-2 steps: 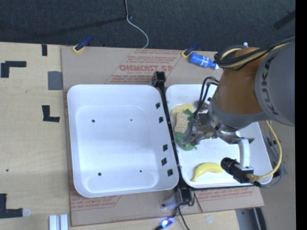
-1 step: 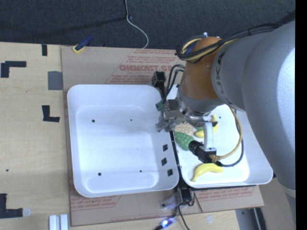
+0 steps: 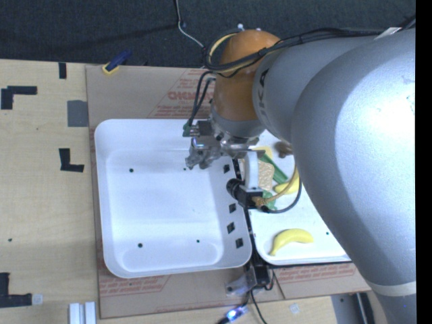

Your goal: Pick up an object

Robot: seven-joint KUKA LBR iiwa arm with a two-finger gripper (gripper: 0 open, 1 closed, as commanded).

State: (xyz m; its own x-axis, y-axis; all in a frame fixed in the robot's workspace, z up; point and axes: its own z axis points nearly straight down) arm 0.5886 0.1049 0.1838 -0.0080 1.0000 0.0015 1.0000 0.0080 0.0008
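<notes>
The grey arm point(image 3: 351, 133) covers the right of the scene and hides most of the right bin point(image 3: 307, 216), leaving its near-left part exposed. The left bin point(image 3: 162, 208) shows whole. The gripper point(image 3: 200, 155) hangs over that bin's far right corner; whether it is spread or closed cannot be made out. A banana point(image 3: 291, 239) lies in the right bin's near part. Farther back, a tan block point(image 3: 266, 175) and a yellow-green thing point(image 3: 289, 183) are half hidden by the wrist and hard to identify.

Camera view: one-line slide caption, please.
Gripper hangs over the left bin; a yellow banana lies in the right bin.
</notes>
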